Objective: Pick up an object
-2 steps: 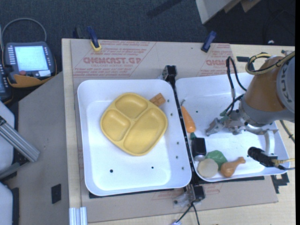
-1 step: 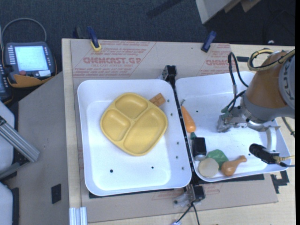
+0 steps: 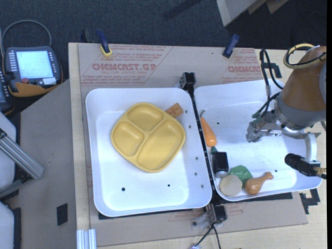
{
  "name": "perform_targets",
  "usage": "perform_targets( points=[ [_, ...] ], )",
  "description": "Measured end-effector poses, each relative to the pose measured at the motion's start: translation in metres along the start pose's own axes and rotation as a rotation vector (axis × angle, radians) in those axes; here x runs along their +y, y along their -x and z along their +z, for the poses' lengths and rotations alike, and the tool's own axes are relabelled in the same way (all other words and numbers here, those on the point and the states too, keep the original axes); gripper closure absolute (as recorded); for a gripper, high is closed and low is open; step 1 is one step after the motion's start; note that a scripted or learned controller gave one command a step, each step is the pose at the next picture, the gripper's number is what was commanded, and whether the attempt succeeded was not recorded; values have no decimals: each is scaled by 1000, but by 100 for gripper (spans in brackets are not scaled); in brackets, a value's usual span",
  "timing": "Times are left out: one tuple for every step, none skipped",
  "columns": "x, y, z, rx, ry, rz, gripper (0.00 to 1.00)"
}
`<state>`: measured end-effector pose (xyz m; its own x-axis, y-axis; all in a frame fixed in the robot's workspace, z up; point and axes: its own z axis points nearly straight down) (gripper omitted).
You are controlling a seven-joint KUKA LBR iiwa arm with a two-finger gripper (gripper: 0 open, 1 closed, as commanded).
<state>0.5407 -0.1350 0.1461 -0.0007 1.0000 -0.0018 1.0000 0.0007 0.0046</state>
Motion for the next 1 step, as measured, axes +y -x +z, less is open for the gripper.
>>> perform_targets(
  points=[
    [0, 8, -60, -1, 2, 0, 100]
  ],
)
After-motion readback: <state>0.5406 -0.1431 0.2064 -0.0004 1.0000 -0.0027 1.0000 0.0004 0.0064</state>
